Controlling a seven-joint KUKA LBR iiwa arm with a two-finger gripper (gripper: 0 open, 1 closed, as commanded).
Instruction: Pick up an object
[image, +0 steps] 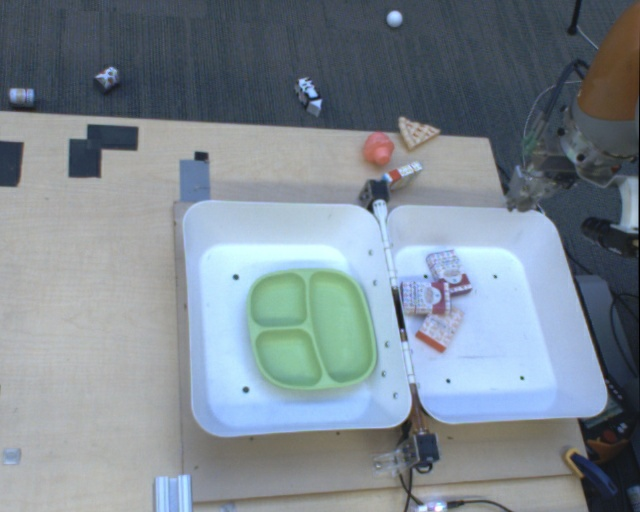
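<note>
Your pick has not started as far as this view shows: nothing is lifted, and every candidate object lies where it can be reached. In the right bin (560, 300) you have a small cluster of red-and-white packets (436, 295) lying near the bin's left wall, some touching or overlapping each other, with the rest of that bin's floor bare. In the left bin (215, 300) sits a green divided plate (312, 330), flat and roughly centred, its three compartments showing nothing in them. The arm (608, 90) comes in at the upper right, its orange band visible at the frame edge, and the end effector (524, 187) hangs over the back right corner of the right bin, just at or outside the rim and well apart from the packets. You cannot tell how it is set from here; it is small and partly blurred against the dark floor, and nothing can be seen in it. All of the task is left: you would need to bring it over a packet, descend, close and lift. The packets crowd together, so expect a risk of catching two or slipping off an edge.
</note>
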